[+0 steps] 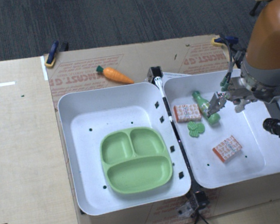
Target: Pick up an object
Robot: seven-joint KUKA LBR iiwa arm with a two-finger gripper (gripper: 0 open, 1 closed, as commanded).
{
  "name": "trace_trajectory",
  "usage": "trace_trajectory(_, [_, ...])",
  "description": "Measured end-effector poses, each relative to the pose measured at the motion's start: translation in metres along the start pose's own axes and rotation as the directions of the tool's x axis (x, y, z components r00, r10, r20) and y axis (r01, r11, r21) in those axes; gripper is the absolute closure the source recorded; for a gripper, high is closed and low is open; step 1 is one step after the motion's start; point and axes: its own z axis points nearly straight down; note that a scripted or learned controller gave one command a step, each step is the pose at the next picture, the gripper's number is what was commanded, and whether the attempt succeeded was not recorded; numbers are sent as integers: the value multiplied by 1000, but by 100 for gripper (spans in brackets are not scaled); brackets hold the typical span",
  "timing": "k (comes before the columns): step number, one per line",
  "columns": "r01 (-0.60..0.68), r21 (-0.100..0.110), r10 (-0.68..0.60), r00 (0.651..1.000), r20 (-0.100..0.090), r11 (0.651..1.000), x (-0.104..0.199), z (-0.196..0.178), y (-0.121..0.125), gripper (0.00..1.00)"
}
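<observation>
In the right bin lies a green bottle, pointing from the upper left to the lower right. My gripper hangs right over the bottle's lower end, which it partly hides. A small orange-and-white box lies just left of the bottle. Below that box sits a little green ridged piece. A second orange-and-white box lies tilted near the middle of the bin.
The left bin holds a green divided plate. A toy carrot lies on the cardboard behind the bins. Clamps stand between the bins at the back and front.
</observation>
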Motion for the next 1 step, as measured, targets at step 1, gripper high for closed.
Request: trace_trajectory(1, [-34, 1, 34, 999, -1, 999, -14, 136, 13, 0])
